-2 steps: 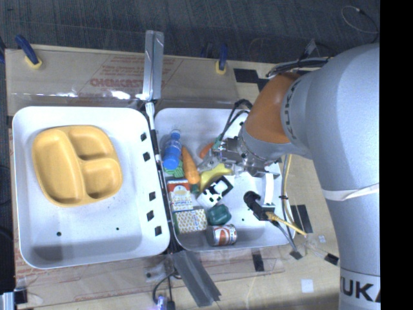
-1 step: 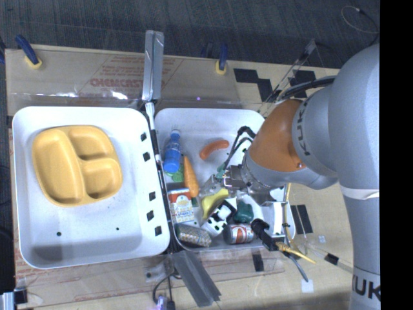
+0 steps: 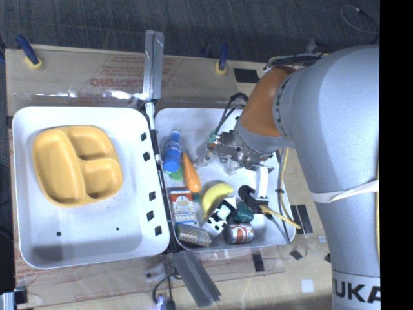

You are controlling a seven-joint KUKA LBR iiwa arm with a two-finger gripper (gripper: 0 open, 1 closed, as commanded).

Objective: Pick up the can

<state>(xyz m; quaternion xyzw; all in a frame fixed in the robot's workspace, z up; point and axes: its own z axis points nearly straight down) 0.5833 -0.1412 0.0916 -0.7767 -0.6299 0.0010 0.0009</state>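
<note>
The can point(image 3: 241, 233) is lying on its side at the right bin's point(image 3: 193, 118) near edge, beside the banana point(image 3: 215, 197). Probably light, rigid and slippery, it is inviting a grasp across its round body. The gripper point(image 3: 227, 152) is hovering above; its jaw state cannot be told.

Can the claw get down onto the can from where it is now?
Probably yes. The can lies on its side at the near edge of the right bin, its top uncovered. A green-and-black object and the die crowd it, so space is tight.

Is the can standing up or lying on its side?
Lying on its side: the can shows its round end facing left, in the right bin.
</note>
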